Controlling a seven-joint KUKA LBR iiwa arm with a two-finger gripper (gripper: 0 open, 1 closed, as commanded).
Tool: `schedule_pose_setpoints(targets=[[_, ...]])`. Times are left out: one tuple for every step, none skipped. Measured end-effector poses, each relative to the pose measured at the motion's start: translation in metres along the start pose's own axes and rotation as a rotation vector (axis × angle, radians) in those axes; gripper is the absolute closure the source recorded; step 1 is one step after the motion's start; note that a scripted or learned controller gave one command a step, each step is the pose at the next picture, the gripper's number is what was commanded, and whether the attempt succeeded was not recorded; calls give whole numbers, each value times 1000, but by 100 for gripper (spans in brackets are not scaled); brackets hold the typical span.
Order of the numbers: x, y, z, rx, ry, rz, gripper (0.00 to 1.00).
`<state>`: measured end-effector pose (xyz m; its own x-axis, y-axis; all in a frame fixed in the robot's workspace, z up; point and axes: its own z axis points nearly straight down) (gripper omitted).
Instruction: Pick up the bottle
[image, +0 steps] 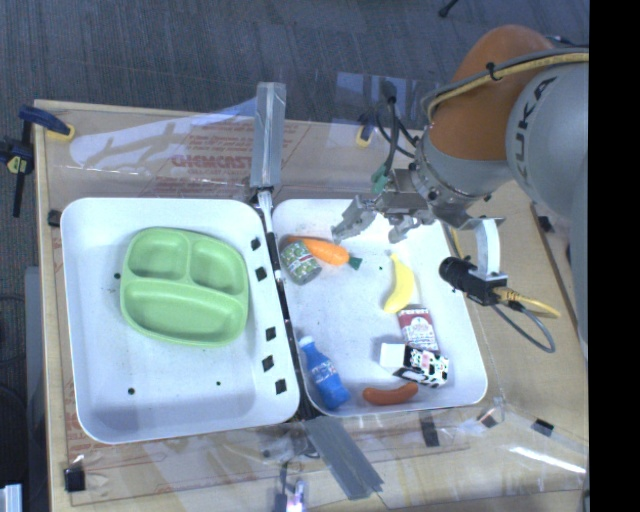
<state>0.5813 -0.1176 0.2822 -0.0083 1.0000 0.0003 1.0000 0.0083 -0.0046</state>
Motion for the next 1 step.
schedule_pose_setpoints(targets=[[27, -62, 130, -1, 0, 168, 0]])
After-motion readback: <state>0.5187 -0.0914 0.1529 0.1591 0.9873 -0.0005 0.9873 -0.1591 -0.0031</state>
